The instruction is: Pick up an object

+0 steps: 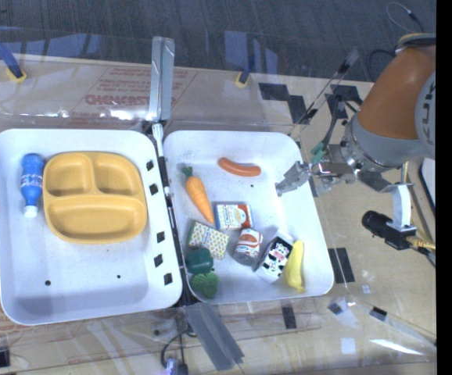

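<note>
The right bin (pixel 210 143) holds a sausage (pixel 239 167), a carrot (pixel 198 196), a small carton (pixel 232 216), a can (pixel 248 246), a cow-print carton (pixel 274 258), a banana (pixel 295 266), a patterned packet (pixel 209 239), a green pepper (pixel 198 259) and broccoli (pixel 206 284). My gripper (pixel 292 178) hangs over the bin's right rim, to the right of the sausage, with nothing seen in it.
The left bin (pixel 69 291) bears a yellow divided plate (pixel 95 195) and a blue bottle (pixel 30 182) at its left wall. A metal divider post (pixel 161 76) rises between the bins. The arm's orange band (pixel 398 92) sits at the right.
</note>
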